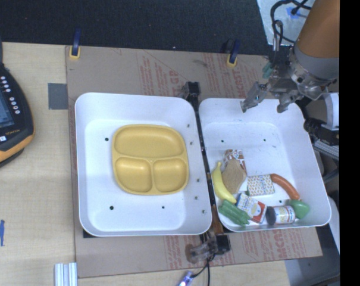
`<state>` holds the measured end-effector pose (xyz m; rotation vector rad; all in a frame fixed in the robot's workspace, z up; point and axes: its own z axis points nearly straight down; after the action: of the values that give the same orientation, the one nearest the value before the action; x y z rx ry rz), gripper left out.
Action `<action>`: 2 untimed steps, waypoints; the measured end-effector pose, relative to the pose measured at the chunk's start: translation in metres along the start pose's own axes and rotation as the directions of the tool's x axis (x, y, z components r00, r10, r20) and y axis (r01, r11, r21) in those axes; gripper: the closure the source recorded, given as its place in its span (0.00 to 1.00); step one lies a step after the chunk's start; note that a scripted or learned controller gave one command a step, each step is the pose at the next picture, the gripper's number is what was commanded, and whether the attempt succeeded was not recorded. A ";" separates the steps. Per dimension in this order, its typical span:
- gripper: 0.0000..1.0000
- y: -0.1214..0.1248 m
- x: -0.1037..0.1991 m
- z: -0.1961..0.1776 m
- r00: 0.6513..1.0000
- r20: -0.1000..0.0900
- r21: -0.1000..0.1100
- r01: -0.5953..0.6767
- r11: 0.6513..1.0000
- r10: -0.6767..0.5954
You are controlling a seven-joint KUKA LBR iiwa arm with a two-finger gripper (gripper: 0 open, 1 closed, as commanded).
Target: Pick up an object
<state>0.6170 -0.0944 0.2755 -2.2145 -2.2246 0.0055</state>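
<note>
My end effector (pixel 264 105) hangs spread open, gripping nothing, over the right bin's (pixel 258 117) far edge; the banana (pixel 221 186) and carrot (pixel 285 185) lie well below it.

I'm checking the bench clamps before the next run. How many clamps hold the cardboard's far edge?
2. One yellow-and-blue clamp sits at the cardboard's far left corner, above the left bin. The other sits on the far edge above the right bin.

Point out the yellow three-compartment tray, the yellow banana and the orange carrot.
Yellow three-compartment tray (pixel 150 158), camera view, centre where dividers meet.
Yellow banana (pixel 220 186), camera view, middle of curve.
Orange carrot (pixel 285 185), camera view, mid-length.
</note>
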 end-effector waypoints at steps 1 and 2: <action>0.00 -0.047 -0.004 0.103 1.000 0.001 0.001 0.000 1.000 0.000; 0.00 -0.063 -0.007 0.163 1.000 0.001 0.001 0.000 1.000 0.000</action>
<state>0.5530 -0.1023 0.1128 -2.2140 -2.2250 0.0068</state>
